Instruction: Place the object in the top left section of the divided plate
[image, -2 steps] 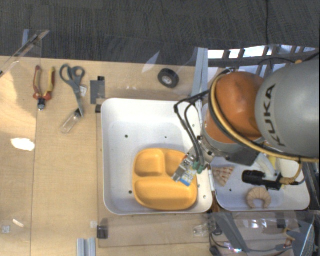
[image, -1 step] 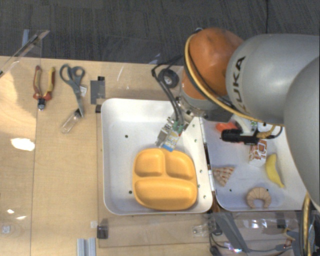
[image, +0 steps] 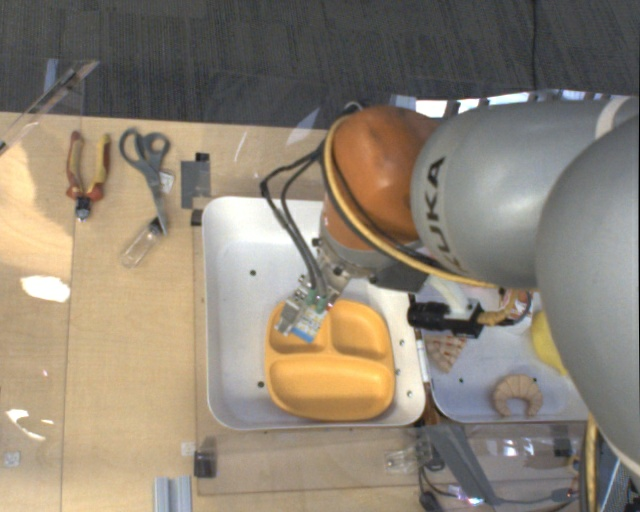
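While the pincer (image: 312, 300) hangs over the yellow divided plate (image: 330, 385), grip state unclear, small green-blue object (image: 302, 318) at its top left section.

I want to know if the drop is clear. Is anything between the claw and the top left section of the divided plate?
Nothing visible is. The claw hangs right over the top left section of the yellow divided plate in the left bin, and no other thing lies between them.

Gripper (image: 303, 318) over yellow divided plate (image: 345, 385) top-left section — left bin (image: 232, 330).
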